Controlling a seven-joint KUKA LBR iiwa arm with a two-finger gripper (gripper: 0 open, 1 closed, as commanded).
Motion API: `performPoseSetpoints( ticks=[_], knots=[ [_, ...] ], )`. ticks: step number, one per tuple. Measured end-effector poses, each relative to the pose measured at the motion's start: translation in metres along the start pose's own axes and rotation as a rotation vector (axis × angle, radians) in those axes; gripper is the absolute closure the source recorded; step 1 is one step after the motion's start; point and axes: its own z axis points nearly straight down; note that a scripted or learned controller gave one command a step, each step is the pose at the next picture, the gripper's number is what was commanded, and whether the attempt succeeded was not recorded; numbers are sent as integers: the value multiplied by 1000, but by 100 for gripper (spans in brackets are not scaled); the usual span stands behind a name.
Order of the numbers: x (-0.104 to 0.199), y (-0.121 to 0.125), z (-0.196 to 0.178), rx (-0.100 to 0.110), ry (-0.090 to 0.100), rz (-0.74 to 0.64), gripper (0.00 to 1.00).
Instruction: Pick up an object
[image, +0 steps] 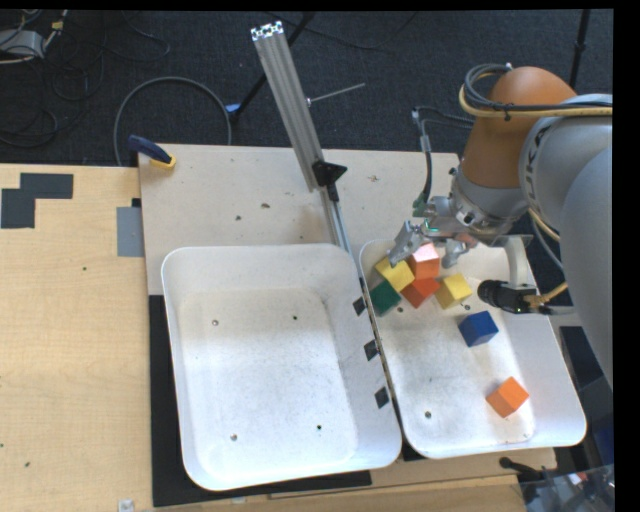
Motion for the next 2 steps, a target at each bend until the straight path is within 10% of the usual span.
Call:
performPoseSetpoints(
  ticks=[1,2],
  knots=[
    [-29,5,86,-5,0,4,0],
    [-30,6,76,-5,-3,1,100]
  ],
)
